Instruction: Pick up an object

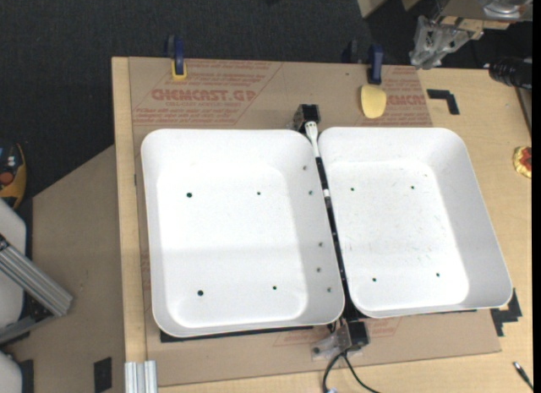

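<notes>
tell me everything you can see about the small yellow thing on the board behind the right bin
The small yellow object is pale yellow, smooth and rounded, a soft blob shape a little taller than wide; what it is made of cannot be told. It lies on the brown board, just behind the far rim of the right bin, apart from it. A blue clamp stands right behind it, close or touching. The gripper hangs beyond it to the right, not touching it.

Bright, even overhead light is falling across the bench (211, 87), and the two white bins (228, 222) are glaring almost to pure white, washing out their surface detail. A soft grey shadow band is lying across the left bin's lower half, toward 7 o'clock. The dark floor (101, 11) toward 11 o'clock is staying dim. Focus is looking slightly soft and grainy throughout.
</notes>
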Controlling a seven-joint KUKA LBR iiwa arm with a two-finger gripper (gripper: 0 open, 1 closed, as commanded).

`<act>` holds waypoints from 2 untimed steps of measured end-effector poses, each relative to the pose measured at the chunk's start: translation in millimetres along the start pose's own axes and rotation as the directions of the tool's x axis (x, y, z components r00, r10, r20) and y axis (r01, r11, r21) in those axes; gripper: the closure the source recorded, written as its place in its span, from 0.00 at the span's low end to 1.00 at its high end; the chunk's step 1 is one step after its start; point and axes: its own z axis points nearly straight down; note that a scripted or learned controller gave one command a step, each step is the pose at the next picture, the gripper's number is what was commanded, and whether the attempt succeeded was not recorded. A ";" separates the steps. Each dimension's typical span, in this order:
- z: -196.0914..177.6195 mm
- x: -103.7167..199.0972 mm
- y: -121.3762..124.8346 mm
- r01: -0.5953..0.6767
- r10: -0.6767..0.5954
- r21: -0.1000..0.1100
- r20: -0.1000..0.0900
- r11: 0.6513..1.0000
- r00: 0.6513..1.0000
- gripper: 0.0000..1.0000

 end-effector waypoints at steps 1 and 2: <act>110.6 59.2 -3.9 0.012 -0.012 0.025 -0.009 1.000 1.000 1.00; 84.0 63.9 -20.2 0.009 -0.009 0.014 -0.007 1.000 1.000 1.00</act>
